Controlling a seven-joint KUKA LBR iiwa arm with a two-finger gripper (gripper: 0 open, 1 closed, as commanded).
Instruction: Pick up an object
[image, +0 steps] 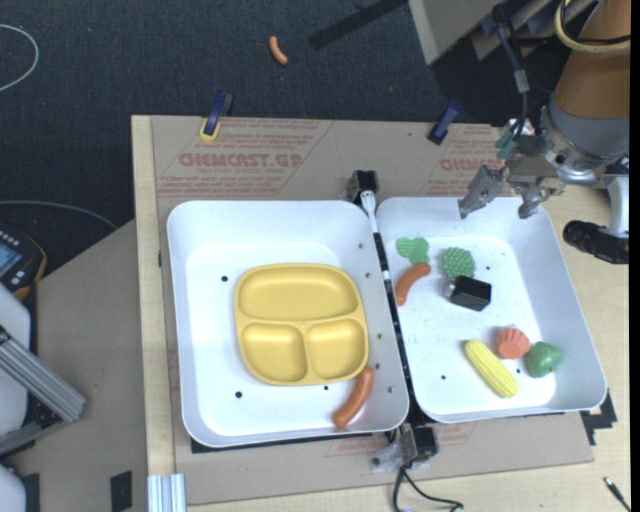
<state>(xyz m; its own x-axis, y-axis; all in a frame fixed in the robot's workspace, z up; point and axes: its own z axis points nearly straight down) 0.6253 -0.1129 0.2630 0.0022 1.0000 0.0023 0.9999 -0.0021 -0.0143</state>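
Two fingers of gripper (503, 196) look spread, nothing betw. them, hovering over far edge of right bin (570, 290). Nearest target: black block (469, 292), just near of green broccoli-like toy (458, 261). Center over block, descend straight, avoid nudging toy.

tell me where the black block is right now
In the camera view, the black block lies in the right bin, just below the green bumpy piece and right of the orange carrot.
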